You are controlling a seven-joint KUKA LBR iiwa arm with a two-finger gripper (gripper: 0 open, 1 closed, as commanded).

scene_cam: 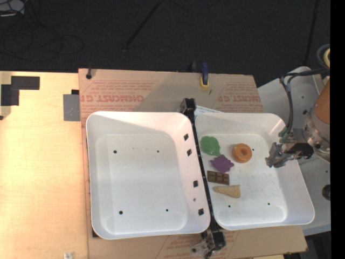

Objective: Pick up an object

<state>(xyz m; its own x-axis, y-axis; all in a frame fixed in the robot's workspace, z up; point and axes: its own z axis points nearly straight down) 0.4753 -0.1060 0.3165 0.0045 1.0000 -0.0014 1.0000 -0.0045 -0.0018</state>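
A: Five small items, all in right bin [280, 212], bunched by the divider: green lump [210, 144], purple piece [221, 163], orange ring [242, 152], brown block [218, 177], tan wedge [228, 190]. Left bin [108, 220] beside it on counter [38, 171].

B: Pincer [276, 158]?

A: Over right bin's right side, near the rim, just right of orange ring, apart from it. Nothing seen between the tips. Open or closed: cannot tell, too small and dark against the wrist.

B: Nearest candidate?

A: Orange ring, probably. Well clear of the other four, so the easiest pick.

B: Risks from here?

A: Several, all judgement. Ring lies flat and low; closing too high likely to catch only air. Rounded edge could squirt sideways under an off-centre pinch. Descent too near the bin wall might foul the rim. Going for the cluster instead: purple piece and brown block nearly touching, tan wedge just below, so one tip could land on a neighbour and shove the lot toward the divider.
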